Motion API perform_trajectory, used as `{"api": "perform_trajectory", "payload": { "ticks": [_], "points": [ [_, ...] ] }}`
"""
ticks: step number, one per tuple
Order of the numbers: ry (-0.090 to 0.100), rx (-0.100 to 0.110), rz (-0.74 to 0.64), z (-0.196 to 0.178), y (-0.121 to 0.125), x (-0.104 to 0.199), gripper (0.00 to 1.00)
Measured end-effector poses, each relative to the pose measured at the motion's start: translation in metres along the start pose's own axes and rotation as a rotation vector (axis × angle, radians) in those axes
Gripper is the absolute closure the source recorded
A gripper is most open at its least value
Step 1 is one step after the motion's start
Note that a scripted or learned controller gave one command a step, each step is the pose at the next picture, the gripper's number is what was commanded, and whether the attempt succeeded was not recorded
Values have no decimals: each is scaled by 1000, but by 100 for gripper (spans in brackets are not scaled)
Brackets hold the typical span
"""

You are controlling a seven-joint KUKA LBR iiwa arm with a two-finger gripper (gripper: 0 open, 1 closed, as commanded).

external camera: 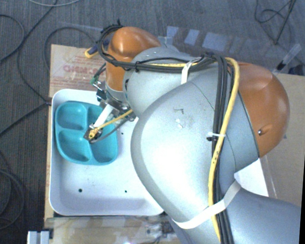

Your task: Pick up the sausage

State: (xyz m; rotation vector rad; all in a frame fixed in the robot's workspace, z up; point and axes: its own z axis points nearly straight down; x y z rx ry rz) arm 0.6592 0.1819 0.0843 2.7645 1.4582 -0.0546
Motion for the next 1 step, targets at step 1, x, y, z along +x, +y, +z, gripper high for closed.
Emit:
{"api": "perform_trajectory", "payload": {
  "ticks": [1],
  "points": [
    [6,5,-5,-2,-4,5,0]
  ]
}}
